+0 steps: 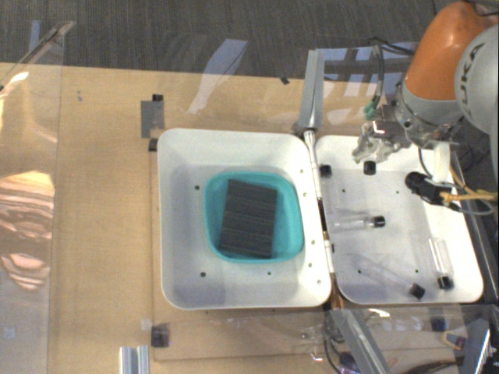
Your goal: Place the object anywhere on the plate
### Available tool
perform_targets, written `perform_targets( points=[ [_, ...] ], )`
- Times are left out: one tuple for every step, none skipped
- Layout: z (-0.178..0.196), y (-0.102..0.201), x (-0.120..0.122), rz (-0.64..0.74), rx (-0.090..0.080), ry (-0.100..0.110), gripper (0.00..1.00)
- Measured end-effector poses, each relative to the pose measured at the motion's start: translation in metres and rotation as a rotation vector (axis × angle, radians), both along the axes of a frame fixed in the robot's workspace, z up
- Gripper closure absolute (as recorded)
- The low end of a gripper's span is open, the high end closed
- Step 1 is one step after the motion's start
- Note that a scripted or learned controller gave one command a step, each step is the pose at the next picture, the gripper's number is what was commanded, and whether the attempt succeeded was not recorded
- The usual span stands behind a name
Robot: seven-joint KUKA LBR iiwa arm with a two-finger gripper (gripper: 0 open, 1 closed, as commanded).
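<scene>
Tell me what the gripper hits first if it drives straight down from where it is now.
Probably the bare floor of the right bin near its upper edge. The gripper hangs over that corner; the clear tubes lie lower in the view. Depth is hard to judge.

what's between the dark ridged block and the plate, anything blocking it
Nothing visible. The dark ridged block already lies flat on the teal plate in the left bin. The hand hangs over the right bin, across the rims where the bins meet.
</scene>
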State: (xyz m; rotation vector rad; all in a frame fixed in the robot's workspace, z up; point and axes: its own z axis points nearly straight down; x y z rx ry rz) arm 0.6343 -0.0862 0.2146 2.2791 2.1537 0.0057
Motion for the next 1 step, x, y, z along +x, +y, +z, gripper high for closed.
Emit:
perform_targets(
  points=[
    [-0.0296, 0.0572, -0.1037, 0.334, 0.001, 0.002, 1.00]
  ],
)
